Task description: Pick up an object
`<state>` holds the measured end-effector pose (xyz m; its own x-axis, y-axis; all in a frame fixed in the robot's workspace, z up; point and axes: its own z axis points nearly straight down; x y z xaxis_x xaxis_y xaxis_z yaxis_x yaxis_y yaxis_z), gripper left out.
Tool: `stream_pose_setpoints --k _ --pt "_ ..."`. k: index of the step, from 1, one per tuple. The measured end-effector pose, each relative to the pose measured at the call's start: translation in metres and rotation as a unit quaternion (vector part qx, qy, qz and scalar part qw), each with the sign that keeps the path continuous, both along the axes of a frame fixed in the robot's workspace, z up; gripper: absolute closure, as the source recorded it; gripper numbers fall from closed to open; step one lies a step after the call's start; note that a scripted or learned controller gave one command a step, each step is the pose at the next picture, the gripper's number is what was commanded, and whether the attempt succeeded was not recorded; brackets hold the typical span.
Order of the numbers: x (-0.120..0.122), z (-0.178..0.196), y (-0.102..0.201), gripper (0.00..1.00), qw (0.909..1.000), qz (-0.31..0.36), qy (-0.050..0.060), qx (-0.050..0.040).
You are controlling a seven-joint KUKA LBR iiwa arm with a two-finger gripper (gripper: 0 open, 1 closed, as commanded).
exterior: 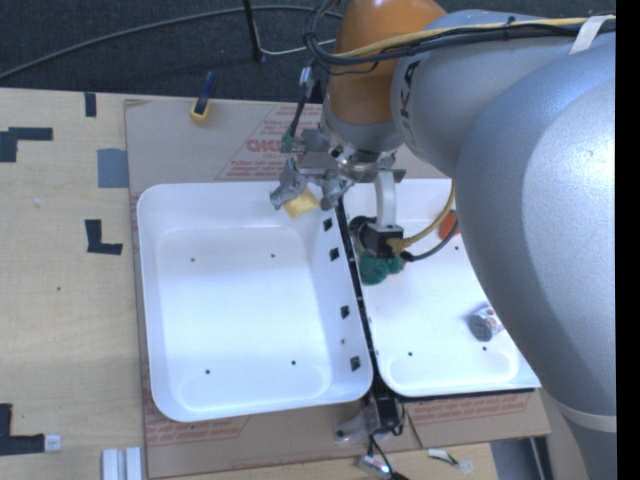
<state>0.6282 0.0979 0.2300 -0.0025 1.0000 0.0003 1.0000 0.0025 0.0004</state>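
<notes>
The end effector (300,190) hangs over the far rim of the left bin (170,268) with a small yellow block (298,205) pinched between its fingers, lifted clear of the bin floor. The block looks light and fairly stiff, likely foam or plastic, so a modest squeeze across its flat sides should hold it. Below and to the right of the end effector, a green object (377,267) lies in the right bin (450,373); farther right sits a small grey piece (485,322).
</notes>
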Motion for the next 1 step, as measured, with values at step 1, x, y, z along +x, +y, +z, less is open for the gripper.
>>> stream_pose_setpoints --k 1 --pt "-0.0005 -0.0001 -0.0012 0.00 1.0000 -0.001 0.001 -0.0004"
